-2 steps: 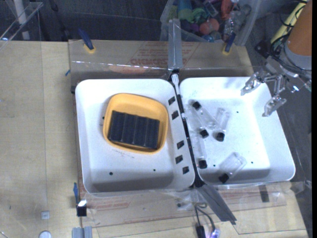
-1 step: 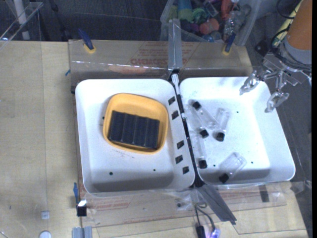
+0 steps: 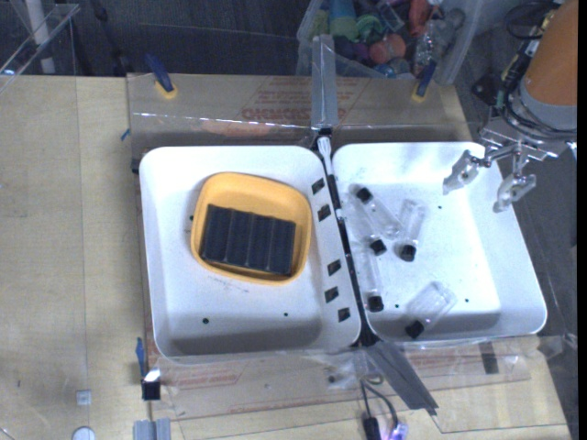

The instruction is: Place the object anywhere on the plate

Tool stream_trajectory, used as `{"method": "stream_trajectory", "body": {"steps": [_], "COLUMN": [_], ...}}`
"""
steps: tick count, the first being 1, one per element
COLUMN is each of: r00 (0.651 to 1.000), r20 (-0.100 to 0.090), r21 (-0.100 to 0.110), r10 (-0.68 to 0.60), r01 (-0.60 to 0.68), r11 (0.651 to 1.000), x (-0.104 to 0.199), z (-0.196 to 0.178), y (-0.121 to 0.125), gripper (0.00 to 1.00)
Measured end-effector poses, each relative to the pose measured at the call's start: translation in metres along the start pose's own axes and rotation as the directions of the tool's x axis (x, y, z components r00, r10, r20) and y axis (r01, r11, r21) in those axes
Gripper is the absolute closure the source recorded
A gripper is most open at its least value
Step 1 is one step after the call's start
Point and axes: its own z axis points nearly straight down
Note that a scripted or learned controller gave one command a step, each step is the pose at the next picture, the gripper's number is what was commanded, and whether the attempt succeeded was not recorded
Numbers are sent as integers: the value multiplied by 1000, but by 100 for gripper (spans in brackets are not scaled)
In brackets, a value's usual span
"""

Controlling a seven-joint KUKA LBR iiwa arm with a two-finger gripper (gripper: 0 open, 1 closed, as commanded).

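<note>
A yellow plate [image 3: 209, 193] lies in the left bin [image 3: 165, 246]. On it rests a black ridged rectangular block [image 3: 249, 238], lying flat near the plate's middle. My gripper [image 3: 487, 180] hangs over the far right corner of the right bin [image 3: 495, 264], well away from the plate. Its fingers [image 3: 461, 171] are spread apart, open, with nothing between them.
Several clear tubes with black caps lie in the right bin, such as one [image 3: 371, 207] near the divider and one [image 3: 429, 302] at the front. A clear upright divider [image 3: 323, 99] stands behind the bins. A tub of coloured toys [image 3: 381, 16] sits at the back.
</note>
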Motion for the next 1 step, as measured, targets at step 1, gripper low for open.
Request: {"method": "stream_trajectory", "body": {"steps": [1], "r00": [957], "r20": [0], "r21": [2], "r10": [-291], "r01": [291], "r11": [957], "x": [-12], "z": [-5], "y": [4], "gripper": [0]}}
